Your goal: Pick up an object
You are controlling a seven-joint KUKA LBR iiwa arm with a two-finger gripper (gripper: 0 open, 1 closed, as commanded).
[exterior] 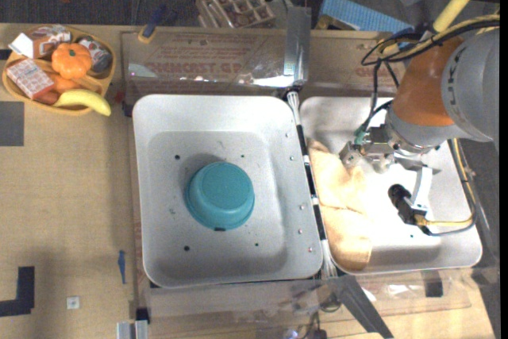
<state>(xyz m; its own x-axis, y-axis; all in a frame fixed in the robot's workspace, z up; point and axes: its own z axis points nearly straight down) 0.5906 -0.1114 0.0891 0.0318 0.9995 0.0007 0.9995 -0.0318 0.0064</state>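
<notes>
A teal bowl (221, 194) lies upside down in the middle of the left bin (159, 123). In the right bin (452, 246), a tan cloth (343, 206) is spread along the left wall, reaching from mid-bin to the front corner. My gripper (355, 153) hangs low over the right bin, just above the cloth's upper right edge, under the orange-banded wrist (421, 103). The wrist body hides most of it, and I see nothing held in it.
A black cable and plug (405, 206) hang from the arm over the right bin's floor. A basket of toy fruit (59, 71) sits at the bench's far left. Cardboard and clear plastic (214, 59) line the back edge behind the bins.
</notes>
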